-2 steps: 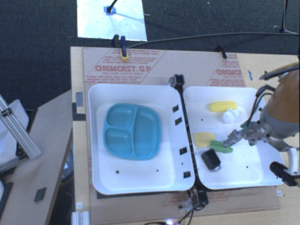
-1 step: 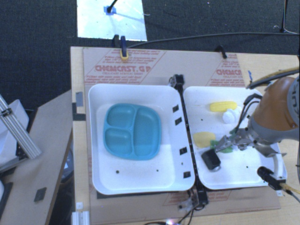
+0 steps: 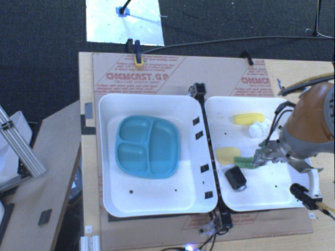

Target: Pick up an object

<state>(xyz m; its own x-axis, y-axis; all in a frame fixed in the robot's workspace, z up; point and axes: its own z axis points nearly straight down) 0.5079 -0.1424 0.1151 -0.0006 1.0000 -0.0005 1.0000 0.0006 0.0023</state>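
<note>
Green object (image 3: 244,162) at pincer (image 3: 258,160)

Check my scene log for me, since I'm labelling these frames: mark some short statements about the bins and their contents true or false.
1. The blue divided plate lies in the left bin. True.
2. The black object lies in the left bin. False: it is in the right bin.
3. The hand is at the green object. True.
4. The long yellow object lies on the plate. False: it lies in the right bin.
</note>
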